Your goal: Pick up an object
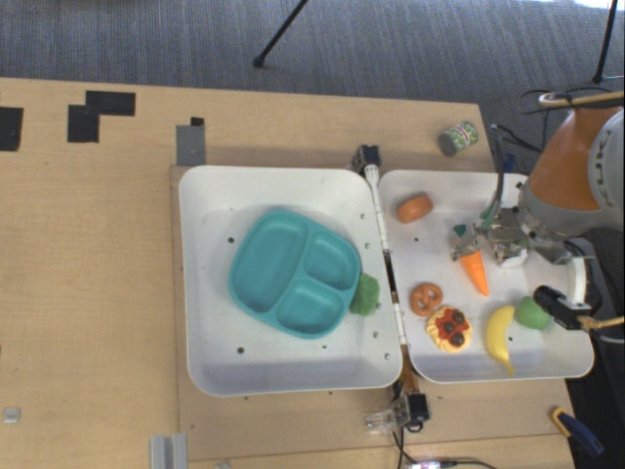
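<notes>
I am looking down at two white bins sitting side by side on the bench. The left bin (210, 360) is holding a teal plate (296, 273) with three dips in it, and a small green toy (365, 294) is tucked against the plate's right edge. The right bin (576, 362) is holding the toy food, spread out with room around most pieces, which I think is helping the gripper get at one without bumping the others. There is an orange roll (415, 207) near the top, a pretzel (425, 297) and a little pizza (449, 327) close together lower down, a banana (499, 335) just beside a green fruit (533, 312), and a carrot (475, 271) in the middle. A small can (458, 138) is lying on the bench outside the bins. My arm is reaching in from the right, with its orange band up high and its wrist bending down over the right bin. The gripper (488, 245) is hanging right at the fat top end of the carrot, so I am guessing the carrot is the thing to pick up. The carrot is lying flat on the bin floor, pointing down and away. I cannot tell how the jaws are set.
</notes>
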Action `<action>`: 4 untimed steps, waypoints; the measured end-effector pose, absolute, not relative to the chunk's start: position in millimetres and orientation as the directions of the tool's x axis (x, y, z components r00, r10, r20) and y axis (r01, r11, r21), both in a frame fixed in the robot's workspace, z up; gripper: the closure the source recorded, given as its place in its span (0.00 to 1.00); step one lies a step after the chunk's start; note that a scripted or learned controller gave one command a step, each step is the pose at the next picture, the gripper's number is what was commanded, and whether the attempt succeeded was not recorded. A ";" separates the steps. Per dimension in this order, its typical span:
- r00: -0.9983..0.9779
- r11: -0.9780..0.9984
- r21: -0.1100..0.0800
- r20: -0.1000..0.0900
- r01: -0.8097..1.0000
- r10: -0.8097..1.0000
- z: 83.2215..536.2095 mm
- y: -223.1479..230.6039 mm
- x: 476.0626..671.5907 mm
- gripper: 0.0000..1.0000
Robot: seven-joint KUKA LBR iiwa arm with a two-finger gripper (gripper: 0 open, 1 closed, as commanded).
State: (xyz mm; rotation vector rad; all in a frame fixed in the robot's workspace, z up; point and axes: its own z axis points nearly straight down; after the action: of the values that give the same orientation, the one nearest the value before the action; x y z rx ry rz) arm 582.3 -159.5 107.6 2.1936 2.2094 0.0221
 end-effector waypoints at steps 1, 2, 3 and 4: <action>-0.007 0.008 0.030 -0.010 1.000 1.000 107.5 -159.6 582.0 0.00; -0.007 0.008 0.030 -0.010 1.000 1.000 107.5 -159.6 581.9 0.00; -0.008 0.008 0.030 -0.010 1.000 1.000 107.4 -159.4 581.8 0.00; -0.008 0.008 0.030 -0.011 1.000 1.000 107.4 -159.6 581.7 0.00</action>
State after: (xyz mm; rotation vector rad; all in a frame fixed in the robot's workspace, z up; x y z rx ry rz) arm 581.7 -159.6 107.4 2.1920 2.2102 0.0218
